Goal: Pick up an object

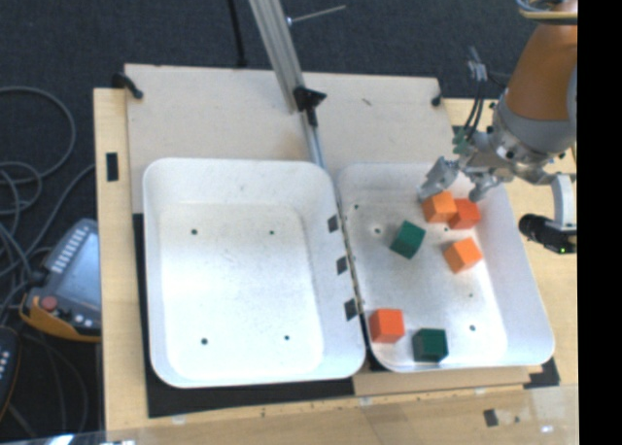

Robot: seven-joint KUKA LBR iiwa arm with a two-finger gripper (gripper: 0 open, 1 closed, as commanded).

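Six blocks in right bin [525,268], left bin [243,268] bare. Gripper [465,181] at far end of right bin, just above orange block [439,206] and red-orange block [465,213], which touch each other. Fingers look spread, nothing between them. Advice: straddle one block only, centre on orange block, descend straight, avoid wedging neighbour. Isolated orange cube [463,254] or green cube [408,239] likely easier targets.
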